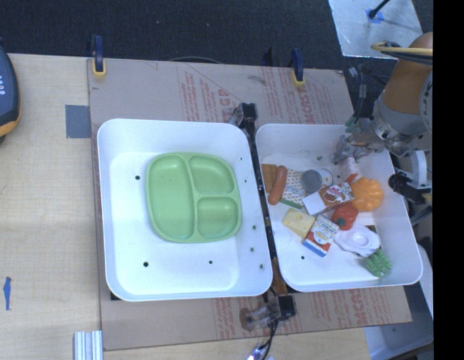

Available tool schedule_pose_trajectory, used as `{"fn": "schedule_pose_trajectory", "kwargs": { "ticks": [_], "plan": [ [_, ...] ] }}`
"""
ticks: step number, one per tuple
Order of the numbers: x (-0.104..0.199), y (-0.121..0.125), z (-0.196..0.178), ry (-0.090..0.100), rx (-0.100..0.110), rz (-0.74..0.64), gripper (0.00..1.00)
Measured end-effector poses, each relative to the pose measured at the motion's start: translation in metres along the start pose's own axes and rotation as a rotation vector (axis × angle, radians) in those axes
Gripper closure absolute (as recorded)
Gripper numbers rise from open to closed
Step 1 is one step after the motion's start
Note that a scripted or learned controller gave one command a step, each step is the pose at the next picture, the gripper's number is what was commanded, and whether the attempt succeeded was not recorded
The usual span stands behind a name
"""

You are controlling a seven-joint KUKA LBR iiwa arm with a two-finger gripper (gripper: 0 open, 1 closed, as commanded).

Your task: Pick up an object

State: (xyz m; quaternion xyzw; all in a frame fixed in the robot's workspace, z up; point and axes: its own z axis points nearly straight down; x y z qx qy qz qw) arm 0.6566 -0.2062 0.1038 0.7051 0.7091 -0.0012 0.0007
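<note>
gripper point(350, 150) hovers just above the toy pile in the right bin point(291, 272), grip state unclear; should drop straight onto the orange point(369, 193)

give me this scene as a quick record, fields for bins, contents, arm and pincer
left bin: holds a green divided plate, lying flat
right bin: pile of toy food and packets, including a hot dog, orange fruit, red tomato, cheese wedge, fried egg, green vegetable
arm: enters from the right, over the right bin's far corner
pincer: low over that corner, grip state unclear
</note>
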Motion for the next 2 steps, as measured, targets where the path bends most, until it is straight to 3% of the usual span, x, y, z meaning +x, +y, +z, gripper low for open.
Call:
{"fn": "schedule_pose_trajectory", "kwargs": {
  "ticks": [1, 2],
  "plan": [
    [0.045, -0.023, -0.053, 0.003, 0.002, -0.001, 1.0],
    [0.126, -0.077, -0.126, 0.006, 0.001, -0.005, 1.0]
  ]
}}
